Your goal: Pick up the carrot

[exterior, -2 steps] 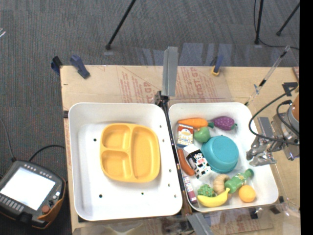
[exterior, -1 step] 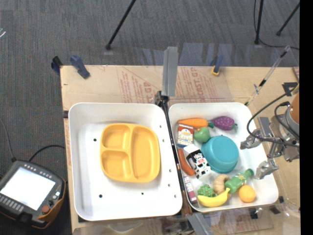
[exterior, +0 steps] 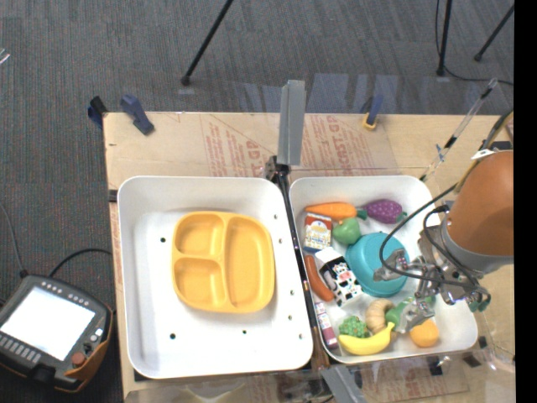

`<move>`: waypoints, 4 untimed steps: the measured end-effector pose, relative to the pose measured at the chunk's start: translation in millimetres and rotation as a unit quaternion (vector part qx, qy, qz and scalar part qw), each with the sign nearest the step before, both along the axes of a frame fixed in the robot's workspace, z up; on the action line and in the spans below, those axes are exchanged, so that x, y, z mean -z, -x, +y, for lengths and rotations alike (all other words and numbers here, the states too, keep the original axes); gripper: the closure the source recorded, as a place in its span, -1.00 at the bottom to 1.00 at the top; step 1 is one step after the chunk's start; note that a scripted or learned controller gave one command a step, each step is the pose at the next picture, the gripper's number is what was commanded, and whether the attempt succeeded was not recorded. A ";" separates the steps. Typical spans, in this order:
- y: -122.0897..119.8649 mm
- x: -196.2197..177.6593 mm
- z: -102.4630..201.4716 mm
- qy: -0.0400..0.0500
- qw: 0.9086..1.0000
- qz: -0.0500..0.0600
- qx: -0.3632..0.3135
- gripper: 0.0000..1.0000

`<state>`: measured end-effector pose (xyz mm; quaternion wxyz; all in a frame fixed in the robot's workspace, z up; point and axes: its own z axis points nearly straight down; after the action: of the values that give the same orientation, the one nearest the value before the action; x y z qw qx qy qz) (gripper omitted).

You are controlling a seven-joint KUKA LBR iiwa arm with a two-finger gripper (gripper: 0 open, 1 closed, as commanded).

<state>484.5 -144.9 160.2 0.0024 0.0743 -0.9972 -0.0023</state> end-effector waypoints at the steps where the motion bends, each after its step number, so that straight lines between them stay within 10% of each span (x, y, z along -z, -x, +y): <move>1: -34.8 58.2 53.1 0.007 0.996 -0.015 -0.091 -1.00; 2: -13.8 57.5 44.1 0.007 0.991 -0.027 -0.132 -1.00; 3: -14.9 57.5 45.6 0.011 0.934 -0.025 -0.355 -1.00; 4: -9.9 57.7 41.8 0.011 0.906 -0.025 -0.422 -1.00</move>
<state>494.3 -103.0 102.5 -0.0206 0.4879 -0.8726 0.0117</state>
